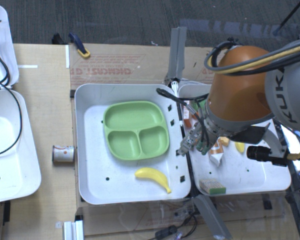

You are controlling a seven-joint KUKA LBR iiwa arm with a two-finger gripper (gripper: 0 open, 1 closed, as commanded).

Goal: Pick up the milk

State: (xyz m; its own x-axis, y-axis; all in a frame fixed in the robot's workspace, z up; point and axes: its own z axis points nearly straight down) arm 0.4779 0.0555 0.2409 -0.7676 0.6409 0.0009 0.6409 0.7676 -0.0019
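Milk carton: small white-and-orange pack, lying tilted on the floor of the right bin, near the bin's left wall, partly hidden under the arm. Not lifted; resting on the bin floor as far as can be seen. End effector: hanging low over the divide between the two bins, just beside the carton on its left; too cluttered and shadowed to tell its opening, and nothing seen clamped in it. Arm: orange band and grey housing covering much of the right bin's upper half. Also in right bin: yellow piece just right of the carton, green-topped sponge near the front edge, red-and-white packet near the back left corner, partly covered. Left bin: green divided plate at centre, banana in front of it, apart. Worktop: small can lying on its side just left of the left bin. Progress, judged: approach stage only; closing on the carton and raising it clear both left to do.
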